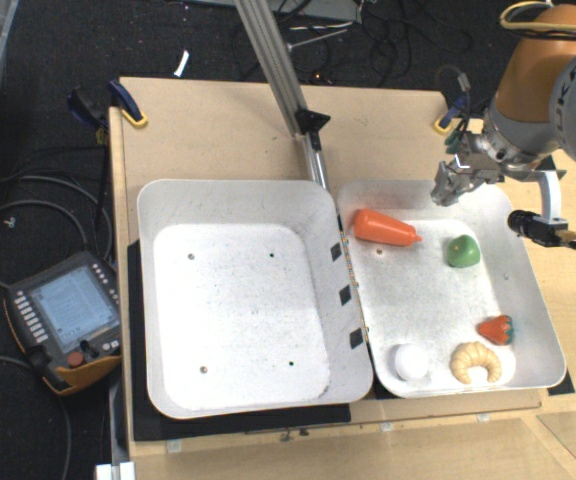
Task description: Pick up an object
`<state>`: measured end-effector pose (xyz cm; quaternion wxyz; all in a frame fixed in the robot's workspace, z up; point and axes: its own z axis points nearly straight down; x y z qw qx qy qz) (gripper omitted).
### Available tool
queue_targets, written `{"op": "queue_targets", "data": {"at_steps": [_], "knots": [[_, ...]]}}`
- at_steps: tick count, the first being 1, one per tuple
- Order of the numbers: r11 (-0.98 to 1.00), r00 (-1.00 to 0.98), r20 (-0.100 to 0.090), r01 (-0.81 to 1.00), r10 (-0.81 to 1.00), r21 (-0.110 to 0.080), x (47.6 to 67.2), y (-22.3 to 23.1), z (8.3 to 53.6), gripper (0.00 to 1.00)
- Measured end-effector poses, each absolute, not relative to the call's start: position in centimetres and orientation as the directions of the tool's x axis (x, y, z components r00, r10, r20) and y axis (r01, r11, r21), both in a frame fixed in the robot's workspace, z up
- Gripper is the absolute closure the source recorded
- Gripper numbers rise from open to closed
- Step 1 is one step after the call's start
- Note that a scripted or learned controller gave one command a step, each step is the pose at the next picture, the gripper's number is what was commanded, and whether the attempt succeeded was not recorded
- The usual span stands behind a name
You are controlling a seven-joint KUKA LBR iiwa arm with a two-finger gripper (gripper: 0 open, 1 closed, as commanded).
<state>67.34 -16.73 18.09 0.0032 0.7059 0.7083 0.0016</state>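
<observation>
A slanted overhead look at a wooden bench (218, 128) bearing two shallow white bins side by side. Every place below is given relative to the right bin (528, 298), which holds all the objects.

The pick has not happened yet: every object lies loose on the bin floor, so choosing one, descending, gripping and lifting are all left to do. An orange carrot (384, 228) lies near the bin's far left corner. A green round fruit (462, 251) sits toward the far middle. A small red strawberry-like piece (497, 329) lies close to the near right wall. A pale croissant-shaped pastry (476, 362) rests in the near right corner, and a white egg-like ball (411, 362) sits just left of it. The left bin (168, 218) lies beyond the right bin's left wall.

The grey arm with its orange band enters over the bin's far right corner, bent downward. Its gripper (448, 187) hangs above the bin's far rim, beyond the green fruit and right of the carrot, touching no object. Nothing sits in its grasp; how wide it is spread cannot be told from this angle.
</observation>
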Motion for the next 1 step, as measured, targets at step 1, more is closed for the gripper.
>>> {"op": "queue_targets", "data": {"at_steps": [1], "knots": [[0.003,-0.003,-0.002,1.0,1.0,0.008,67.5,-16.73,23.51,1.0]]}}
